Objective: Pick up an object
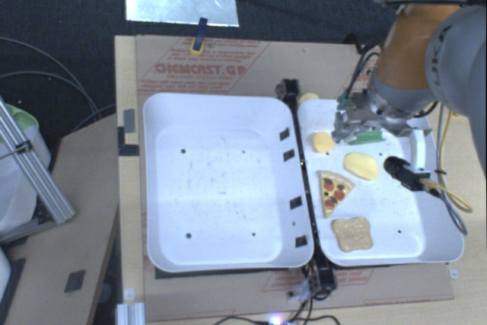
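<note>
Right bin (437,240) — toy foods, arm (415,57) overhead

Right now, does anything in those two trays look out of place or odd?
Nothing looks spilled or broken. The toy food, a pizza slice, toast and yellow pieces, all lies in the right bin. One small yellow piece sits at that bin's far rim, apart from the rest. The gripper is low over a green item.

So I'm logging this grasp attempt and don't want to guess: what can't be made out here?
- The pincer: the wrist above it covers the fingers, so open or shut is unclear, as is any contact with an object.
- The green object: partly hidden under the wrist, shape unclear.
- The yellow piece at the right bin's far corner: partly cut off by the rim, too small to identify.
- The arm: cut off by the right edge.
</note>
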Robot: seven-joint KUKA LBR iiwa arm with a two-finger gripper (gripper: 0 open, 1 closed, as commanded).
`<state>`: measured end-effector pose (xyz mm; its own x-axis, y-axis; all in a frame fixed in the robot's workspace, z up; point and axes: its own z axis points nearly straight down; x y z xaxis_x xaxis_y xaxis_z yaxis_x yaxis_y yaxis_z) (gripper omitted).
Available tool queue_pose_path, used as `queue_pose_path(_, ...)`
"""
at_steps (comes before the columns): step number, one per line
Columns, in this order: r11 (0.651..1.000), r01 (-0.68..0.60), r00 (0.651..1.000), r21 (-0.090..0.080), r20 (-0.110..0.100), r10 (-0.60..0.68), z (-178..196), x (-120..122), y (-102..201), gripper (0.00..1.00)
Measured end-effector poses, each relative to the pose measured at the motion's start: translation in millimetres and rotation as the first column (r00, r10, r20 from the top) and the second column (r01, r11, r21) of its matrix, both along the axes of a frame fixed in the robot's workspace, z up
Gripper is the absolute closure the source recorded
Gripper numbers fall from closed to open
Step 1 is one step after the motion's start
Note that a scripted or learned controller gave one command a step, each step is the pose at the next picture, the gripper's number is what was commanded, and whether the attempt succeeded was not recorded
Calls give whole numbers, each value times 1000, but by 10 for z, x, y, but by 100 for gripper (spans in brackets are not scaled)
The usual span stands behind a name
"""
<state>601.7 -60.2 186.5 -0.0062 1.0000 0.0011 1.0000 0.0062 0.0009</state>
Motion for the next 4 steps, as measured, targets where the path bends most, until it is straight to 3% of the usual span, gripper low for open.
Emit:
queue_pose_path(1,1000,-2,1000,0,-2,2,-22,-245,788,100)
queue_pose_path(2,1000,1,1000,0,7,-1,1253,-731,779,100)
queue_pose_path(3,1000,-4,1000,2,6,4,1795,-768,1540,100)
queue_pose_path(4,1000,-2,1000,4,13,2,2998,-1152,1631,100)
